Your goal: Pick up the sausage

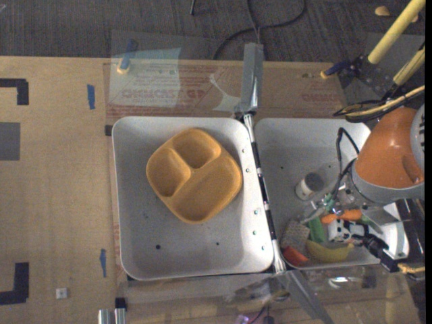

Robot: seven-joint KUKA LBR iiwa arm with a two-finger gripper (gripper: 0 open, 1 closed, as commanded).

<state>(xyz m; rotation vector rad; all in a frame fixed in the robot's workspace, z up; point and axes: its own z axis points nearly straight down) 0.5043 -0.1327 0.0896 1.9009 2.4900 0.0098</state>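
Note:
My gripper (343, 229) is low in the right bin (283, 147), near its front, among a heap of toy foods. A small reddish-orange piece (295, 255) lies at the bin's front left corner, left of the gripper; it may be the sausage, but I cannot be sure. An orange carrot-like piece (341, 215) lies just behind the gripper, a green piece (316, 228) to its left and a yellow banana (329, 251) in front of it. The arm's orange band (390, 157) hides the bin's right part.
A grey cylinder (310, 183) stands mid-bin, and a grey mesh piece (295, 233) lies by the divider. The left bin (135, 248) holds an orange divided plate (194, 174). Cables and yellow-handled clamps (395, 29) sit at the back right.

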